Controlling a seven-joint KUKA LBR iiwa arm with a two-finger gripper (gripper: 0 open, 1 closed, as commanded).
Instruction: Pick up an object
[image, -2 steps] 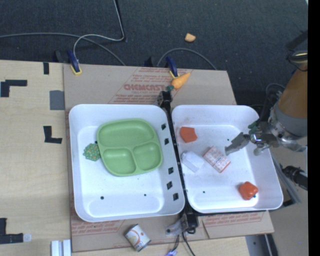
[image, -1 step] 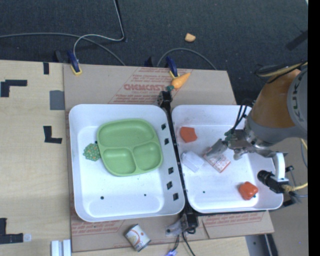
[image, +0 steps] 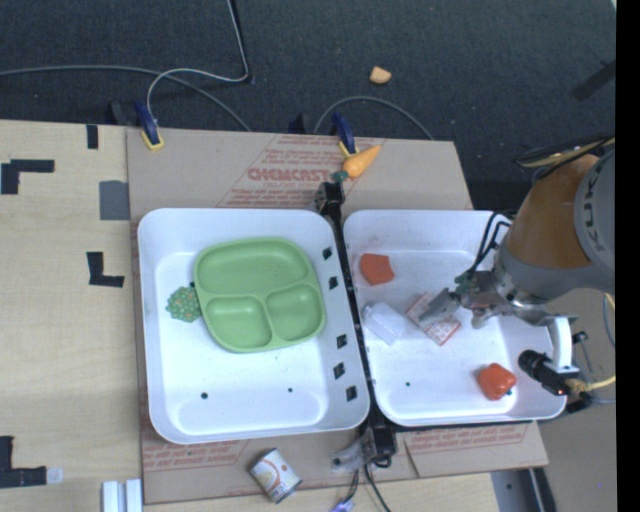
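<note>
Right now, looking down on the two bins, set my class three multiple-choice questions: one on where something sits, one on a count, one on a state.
1. Where does the green plate lie?
A. in the left bin
B. in the right bin
C. on the cardboard

2. How many sections does the green plate have?
A. two
B. three
C. five

3. How does the gripper stand to the small packet in the right bin?
A. raised high above the left bin
B. down in the right bin, right at the packet
C. resting outside both bins on the cardboard

Answers: 1 A, the plate fills the middle of the left bin. 2 B, one long section and two smaller ones show. 3 B, the gripper's tip meets the packet near the middle of the right bin.
</note>
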